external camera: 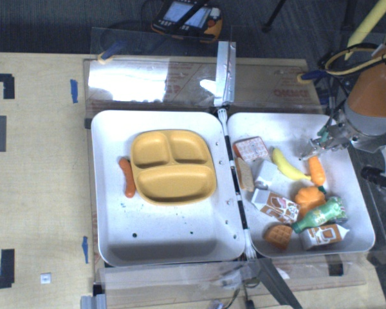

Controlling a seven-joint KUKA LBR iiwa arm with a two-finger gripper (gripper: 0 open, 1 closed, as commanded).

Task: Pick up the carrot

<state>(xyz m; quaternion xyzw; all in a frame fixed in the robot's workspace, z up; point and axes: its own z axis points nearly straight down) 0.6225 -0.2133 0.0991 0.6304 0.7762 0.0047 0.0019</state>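
Toward the upper right of the right bin (360, 179) you have the carrot (316, 170), lying on the white floor with its length running up and down the view. Take the carrot as your landmark. Just to its left lies the banana (287, 163), slanted, close beside it but apart. Directly below the carrot sits an orange pepper-like toy (309, 198), and below that a green bottle (318, 215) lies on its side, touching a small carton (323, 235). Further down and left of the carrot you can see a round brown waffle-like piece (278, 235). Left of the carrot, past the banana, a red-and-white carton (251, 149) rests near the divider, with a grey block (268, 173) and another printed box (278, 206) beneath it.

Just above the carrot, slightly to its right, the gripper (323, 141) hangs at the end of the arm, its tip close over the carrot's upper end. You cannot tell from this angle how its jaws are set, and nothing is visibly held between them.

Well to the left of the carrot, across the divider, the left bin (109, 224) carries a yellow compartment plate (172, 166), with a sausage (127, 176) lying against the plate's left edge.
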